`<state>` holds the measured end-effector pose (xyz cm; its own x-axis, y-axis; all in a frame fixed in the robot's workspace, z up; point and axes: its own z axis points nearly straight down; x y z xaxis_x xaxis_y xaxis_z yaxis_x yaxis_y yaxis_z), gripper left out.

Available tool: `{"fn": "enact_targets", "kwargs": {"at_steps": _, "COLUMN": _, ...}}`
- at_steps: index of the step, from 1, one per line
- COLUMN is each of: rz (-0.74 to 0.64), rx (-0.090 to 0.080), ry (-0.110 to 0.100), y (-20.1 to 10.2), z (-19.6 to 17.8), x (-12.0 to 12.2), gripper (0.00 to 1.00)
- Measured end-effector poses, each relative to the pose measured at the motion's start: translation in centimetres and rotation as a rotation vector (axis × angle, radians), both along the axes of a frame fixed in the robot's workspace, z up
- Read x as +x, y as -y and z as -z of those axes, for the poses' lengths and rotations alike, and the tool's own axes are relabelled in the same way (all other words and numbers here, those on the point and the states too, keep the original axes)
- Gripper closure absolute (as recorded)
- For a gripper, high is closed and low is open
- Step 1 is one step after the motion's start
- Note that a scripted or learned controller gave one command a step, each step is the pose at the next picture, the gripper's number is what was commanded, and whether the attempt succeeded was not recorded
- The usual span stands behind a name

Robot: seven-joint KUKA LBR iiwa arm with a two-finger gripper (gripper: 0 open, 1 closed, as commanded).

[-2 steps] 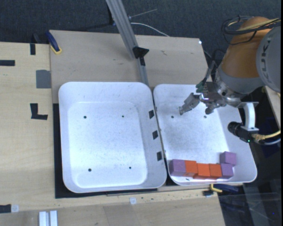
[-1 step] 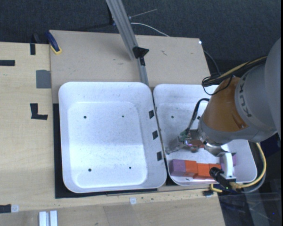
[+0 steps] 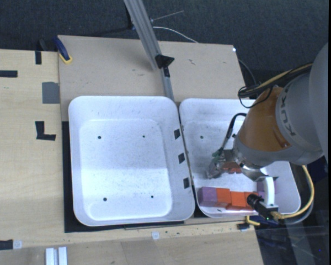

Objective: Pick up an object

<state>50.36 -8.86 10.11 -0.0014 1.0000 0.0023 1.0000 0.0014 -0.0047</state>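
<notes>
Blocks first: nearest us, along the front wall of the right bin [image 3: 209, 115], we see a purple block [image 3: 211, 195] lying flat, with an orange block [image 3: 233, 198] touching its right side. Both look like small rigid pieces, plastic or wood, so we judge them light, stiff, not fragile, perhaps a bit slick on their smooth faces. The purple one seems the easier take, since its left end is free; we would pinch it across its short width, from above, fingers clear of the bin wall. The orange one is hemmed in between its neighbour and the arm's dark fittings, so less room there.

Just beyond the blocks, we find the gripper [image 3: 216, 169] low over the bin floor, near the middle of the right bin, with something reddish beside it that is too blurred to name. Whether the pincer is apart or together, we cannot tell.

Further back rises the orange band [image 3: 265, 128] of the arm. To the left sits the left bin [image 3: 77, 148], and farthest off, a metal rail [image 3: 143, 24] slants across the bench.
</notes>
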Motion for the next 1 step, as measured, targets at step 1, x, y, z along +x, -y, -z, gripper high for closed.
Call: {"fn": "enact_targets", "kwargs": {"at_steps": 1, "rz": -0.002, "rx": -0.004, "ry": 0.013, "y": -0.65, "z": -13.29, "x": 5.09, "gripper": 1.0}}
